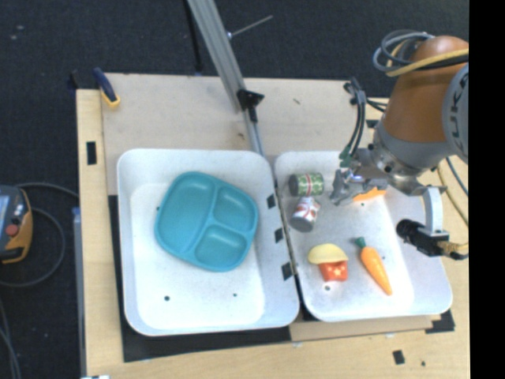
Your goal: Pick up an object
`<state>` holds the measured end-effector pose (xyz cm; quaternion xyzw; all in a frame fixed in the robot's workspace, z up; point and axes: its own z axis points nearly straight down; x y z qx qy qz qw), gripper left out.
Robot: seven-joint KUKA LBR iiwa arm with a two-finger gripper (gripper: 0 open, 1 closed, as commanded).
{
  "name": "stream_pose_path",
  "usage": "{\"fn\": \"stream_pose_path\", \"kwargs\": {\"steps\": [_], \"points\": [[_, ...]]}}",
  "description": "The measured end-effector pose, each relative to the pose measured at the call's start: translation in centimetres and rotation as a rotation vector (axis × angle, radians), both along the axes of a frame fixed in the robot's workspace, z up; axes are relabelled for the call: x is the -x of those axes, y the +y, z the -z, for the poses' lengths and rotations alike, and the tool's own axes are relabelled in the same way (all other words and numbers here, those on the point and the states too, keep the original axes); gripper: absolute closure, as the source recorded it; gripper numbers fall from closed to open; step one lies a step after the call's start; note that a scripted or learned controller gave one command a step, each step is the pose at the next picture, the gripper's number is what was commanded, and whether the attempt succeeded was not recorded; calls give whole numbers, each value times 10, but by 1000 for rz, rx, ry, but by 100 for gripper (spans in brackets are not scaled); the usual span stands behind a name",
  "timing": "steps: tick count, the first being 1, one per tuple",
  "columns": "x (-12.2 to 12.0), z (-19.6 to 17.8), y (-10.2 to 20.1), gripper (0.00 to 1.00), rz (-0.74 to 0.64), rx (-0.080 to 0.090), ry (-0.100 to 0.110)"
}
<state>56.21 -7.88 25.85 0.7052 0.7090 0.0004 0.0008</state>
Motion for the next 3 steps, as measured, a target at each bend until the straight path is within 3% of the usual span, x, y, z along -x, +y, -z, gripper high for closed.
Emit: {"fn": "stream_pose_path", "kwargs": {"steps": [2, 3], "points": [[28, -10, 103, 100, -3, -2, 0], [35, 4, 163, 100, -3, -2, 2]]}}
